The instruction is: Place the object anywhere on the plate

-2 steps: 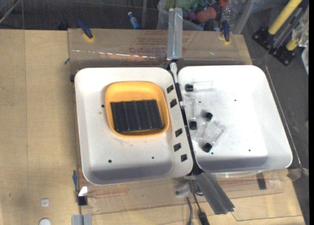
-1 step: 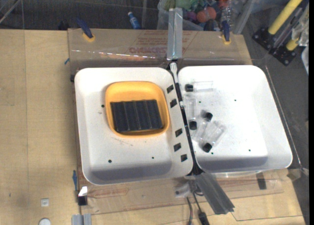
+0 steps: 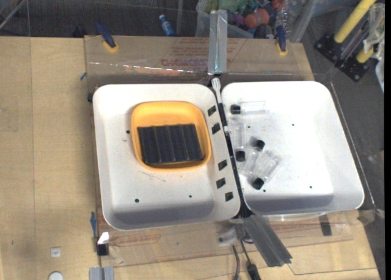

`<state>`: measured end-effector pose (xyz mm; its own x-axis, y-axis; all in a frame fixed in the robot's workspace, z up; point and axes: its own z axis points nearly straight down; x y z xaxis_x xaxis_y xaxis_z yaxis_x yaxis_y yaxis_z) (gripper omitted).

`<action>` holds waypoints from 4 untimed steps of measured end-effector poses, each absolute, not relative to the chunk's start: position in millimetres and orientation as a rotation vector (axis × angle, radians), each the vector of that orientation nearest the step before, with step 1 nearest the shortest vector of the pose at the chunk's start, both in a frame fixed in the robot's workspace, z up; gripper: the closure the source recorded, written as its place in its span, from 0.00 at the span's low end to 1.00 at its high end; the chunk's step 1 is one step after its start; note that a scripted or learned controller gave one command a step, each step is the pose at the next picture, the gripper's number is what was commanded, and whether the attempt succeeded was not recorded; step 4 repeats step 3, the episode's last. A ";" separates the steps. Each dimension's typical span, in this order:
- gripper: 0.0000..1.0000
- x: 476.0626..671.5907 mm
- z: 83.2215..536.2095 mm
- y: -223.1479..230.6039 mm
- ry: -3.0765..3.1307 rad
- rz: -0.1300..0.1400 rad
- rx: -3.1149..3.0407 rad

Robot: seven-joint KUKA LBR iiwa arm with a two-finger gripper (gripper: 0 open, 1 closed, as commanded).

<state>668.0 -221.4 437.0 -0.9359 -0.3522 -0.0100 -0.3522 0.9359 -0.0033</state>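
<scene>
Left white shallow bin (image 3: 116, 150): holds an orange-yellow squarish plastic plate (image 3: 168, 114) with rounded corners, and on the plate lies a dark ribbed rectangular slab (image 3: 169, 143), flat, roughly centred, slightly toward the near rim.

Right white shallow bin (image 3: 305, 150): a loose cluster of small clear plastic vials with black caps (image 3: 253, 153) near the divider side. One lies apart toward the far-left corner (image 3: 238, 109); the rest lie close together, some touching, on their sides at mixed angles. Exact count hard to read; the clear bodies fade into the white floor.

Task's thing, as I judge it: one of these vials, since the plate sits in the other bin. Which one is meant, I cannot tell.

Handling judgement: light, stiff, smooth-walled and round, so likely to roll or squirt out of a pinch. Probably not fragile if plastic, though the material is a guess. Best hold looks to be across the body near the cap, fingers set square to the long axis; the isolated vial at the far-left corner offers the cleanest approach, but it lies near the bin wall. The clustered ones risk nudging neighbours.

Hand: its state cannot be told from this frame, nor whether it touches or holds anything.

Bench (image 3: 43, 150): pale wood, carries both bins side by side.
</scene>
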 end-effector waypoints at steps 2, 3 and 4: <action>1.00 667.9 436.9 -221.3 2.765 -0.004 -1.470; 1.00 668.0 436.9 -221.1 2.721 -0.004 -1.552; 1.00 668.0 436.9 -221.1 2.721 -0.004 -1.552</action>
